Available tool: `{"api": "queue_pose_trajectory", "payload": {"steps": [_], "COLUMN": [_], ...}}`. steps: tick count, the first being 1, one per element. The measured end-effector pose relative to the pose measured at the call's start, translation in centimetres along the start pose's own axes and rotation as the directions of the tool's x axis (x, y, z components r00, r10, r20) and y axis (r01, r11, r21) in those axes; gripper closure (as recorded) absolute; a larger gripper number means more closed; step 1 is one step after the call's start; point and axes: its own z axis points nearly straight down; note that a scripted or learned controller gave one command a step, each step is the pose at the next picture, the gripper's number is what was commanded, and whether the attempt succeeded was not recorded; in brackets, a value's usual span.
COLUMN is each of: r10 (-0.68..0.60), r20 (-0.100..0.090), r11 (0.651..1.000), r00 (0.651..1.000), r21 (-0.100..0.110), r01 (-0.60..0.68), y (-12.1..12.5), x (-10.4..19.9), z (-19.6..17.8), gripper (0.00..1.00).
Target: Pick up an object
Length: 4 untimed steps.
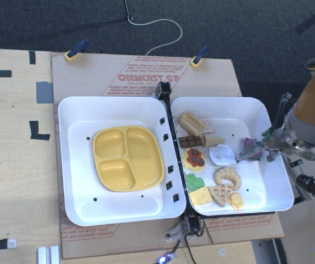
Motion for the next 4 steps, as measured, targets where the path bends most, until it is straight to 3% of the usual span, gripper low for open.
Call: {"api": "queue_pose_trajectory", "payload": {"steps": [2,3,4], "r10": [0.001,-0.001,-0.002], "r20": [-0.003,-0.001,0.002], "r11": [1.0,1.0,1.0], "r00": [1.0,1.0,1.0], "r21": [-0.001,-0.012,-0.006], "r01": [-0.001,0.001,0.002], "y": [-0.5,-0.1,0.4], "x": [-0.4,-0.4,-0.1], "z": [9.7,8.0,1.8], "gripper": [0.0,1.0,1.0]}}
